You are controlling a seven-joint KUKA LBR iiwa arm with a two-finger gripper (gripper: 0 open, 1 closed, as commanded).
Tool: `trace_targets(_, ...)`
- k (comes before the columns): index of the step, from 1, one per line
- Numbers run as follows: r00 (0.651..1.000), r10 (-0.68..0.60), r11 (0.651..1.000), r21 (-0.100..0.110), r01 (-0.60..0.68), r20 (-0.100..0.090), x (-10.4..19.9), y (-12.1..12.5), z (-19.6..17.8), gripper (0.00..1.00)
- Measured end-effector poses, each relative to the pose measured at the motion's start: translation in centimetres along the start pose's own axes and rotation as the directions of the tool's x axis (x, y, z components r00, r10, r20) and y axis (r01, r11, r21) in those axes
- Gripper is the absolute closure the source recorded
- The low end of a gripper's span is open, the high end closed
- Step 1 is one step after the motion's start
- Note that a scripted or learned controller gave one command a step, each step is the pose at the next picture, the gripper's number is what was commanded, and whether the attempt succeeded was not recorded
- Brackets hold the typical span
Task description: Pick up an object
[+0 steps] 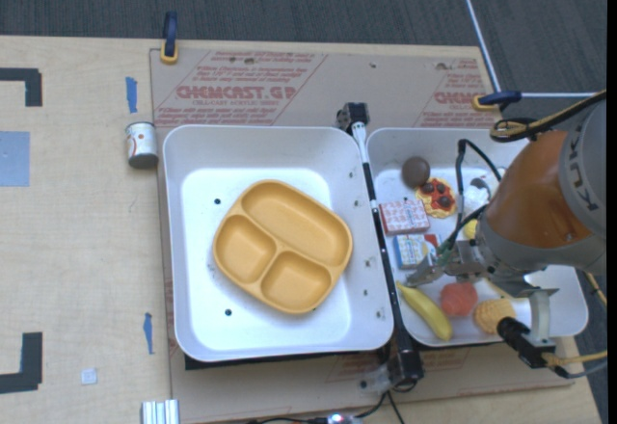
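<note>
Several small items lie in the right bin [576, 318]: a brown ball [415, 170], a red and yellow pizza-like toy [439, 197], a pale patterned box [403, 216], a blue box [412, 249], a yellow banana [425, 310], a red tomato-like ball [459, 298] and an orange-yellow piece [492, 315]. My gripper [436, 270] hangs low over the bin's middle, between the blue box and the red ball, just above the banana's top end. The orange and grey arm hides the bin's right part. I see nothing lifted.
The left bin [193, 162] holds a yellow three-compartment plate [281, 247]. A black divider bar [371, 210] runs between the bins. A small white can [142, 144] stands on the bench left of the bins. Cables trail near the arm.
</note>
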State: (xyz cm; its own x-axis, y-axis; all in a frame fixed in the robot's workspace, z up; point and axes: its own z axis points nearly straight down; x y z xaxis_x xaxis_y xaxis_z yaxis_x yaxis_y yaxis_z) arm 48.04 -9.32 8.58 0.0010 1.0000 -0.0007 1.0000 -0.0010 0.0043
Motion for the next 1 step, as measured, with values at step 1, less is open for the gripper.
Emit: trace_targets(1, 1.0, 0.0, 1.0, 0.0, 0.0, 0.0, 0.02, 0.0, 0.0, 0.0)
